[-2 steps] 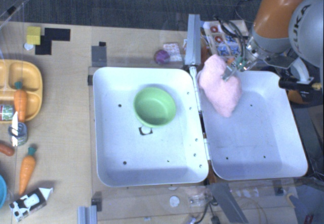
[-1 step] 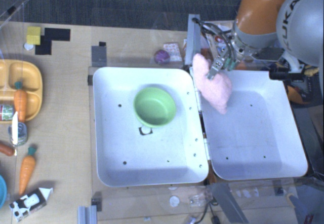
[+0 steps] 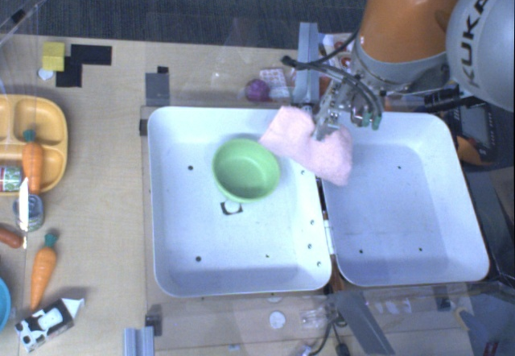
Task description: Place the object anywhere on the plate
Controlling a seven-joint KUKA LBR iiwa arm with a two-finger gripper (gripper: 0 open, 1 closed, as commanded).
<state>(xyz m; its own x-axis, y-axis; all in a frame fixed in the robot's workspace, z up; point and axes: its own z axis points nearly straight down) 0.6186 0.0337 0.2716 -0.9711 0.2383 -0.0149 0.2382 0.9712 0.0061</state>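
So the claw (image 3: 326, 130) was clamped on the far right edge of the pink cloth (image 3: 307, 145), soft and fuzzy looking, draped over the divide between the two white bins (image 3: 241, 266). The round green plate (image 3: 246, 169), smooth plastic, sat just left of it in the left bin.

You are looking at a robotics lab bench: a KUKA arm (image 3: 418, 8) reaches over two shallow white bins (image 3: 241, 266) set on a pale wooden top, with toy carrots (image 3: 42, 264) and a yellow divided tray (image 3: 48, 121) of props alongside.
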